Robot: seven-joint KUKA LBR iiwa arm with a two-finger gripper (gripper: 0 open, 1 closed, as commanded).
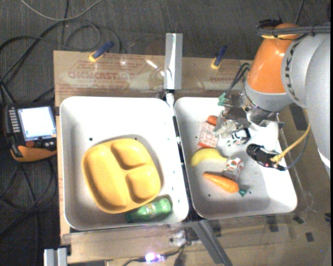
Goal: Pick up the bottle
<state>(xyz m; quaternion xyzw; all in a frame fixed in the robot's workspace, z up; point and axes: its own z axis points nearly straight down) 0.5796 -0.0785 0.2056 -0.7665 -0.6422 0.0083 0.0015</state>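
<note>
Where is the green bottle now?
The green bottle lies on its side in the left bin, at its front edge, touching the yellow tray.

Robotics lab setup. Grey carpet floor [155, 10] strewn with loose cables [50, 29]. Bench topped with cardboard sheet [116, 73], held by clamps [100, 51] at far edge. Two white bins [72, 115] side by side. Handheld control pendant [30, 127] with lit screen beside bench's left edge.
</note>
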